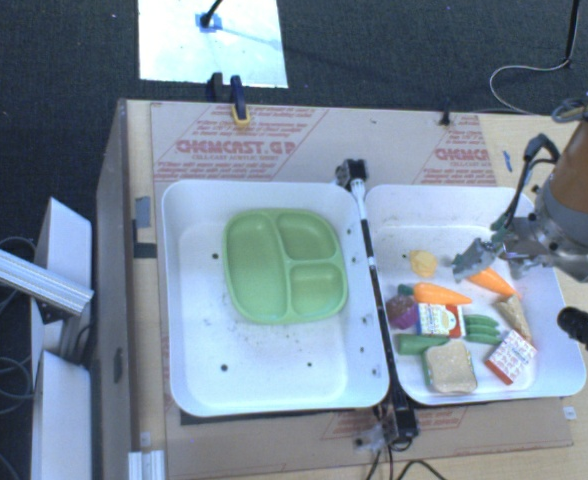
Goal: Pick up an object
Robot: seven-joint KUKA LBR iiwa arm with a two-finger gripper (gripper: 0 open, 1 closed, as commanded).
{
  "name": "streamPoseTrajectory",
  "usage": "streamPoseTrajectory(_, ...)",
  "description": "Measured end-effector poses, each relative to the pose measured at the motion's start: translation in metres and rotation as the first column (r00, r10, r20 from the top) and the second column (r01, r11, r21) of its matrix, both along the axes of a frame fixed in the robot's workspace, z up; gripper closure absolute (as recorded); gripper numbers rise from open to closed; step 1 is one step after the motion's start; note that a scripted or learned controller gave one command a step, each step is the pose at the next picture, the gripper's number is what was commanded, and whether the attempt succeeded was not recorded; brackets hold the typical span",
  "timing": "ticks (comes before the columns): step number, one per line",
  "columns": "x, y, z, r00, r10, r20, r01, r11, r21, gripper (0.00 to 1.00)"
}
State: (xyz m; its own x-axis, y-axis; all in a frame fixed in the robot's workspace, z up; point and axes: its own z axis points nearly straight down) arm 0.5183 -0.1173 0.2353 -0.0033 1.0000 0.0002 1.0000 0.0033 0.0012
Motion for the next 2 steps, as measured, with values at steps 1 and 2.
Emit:
streamPoseTrajectory(1, 0.043, -0.016, -0.151, 1.0, -0.002, 0.002, 0.002, 1.0, -0.001, 0.0)
streamPoseTrajectory(2, 0.043, 0.027, -0.151, 1.0, 0.0, -0.001, 0.0, 1.0, 0.001, 0.0)
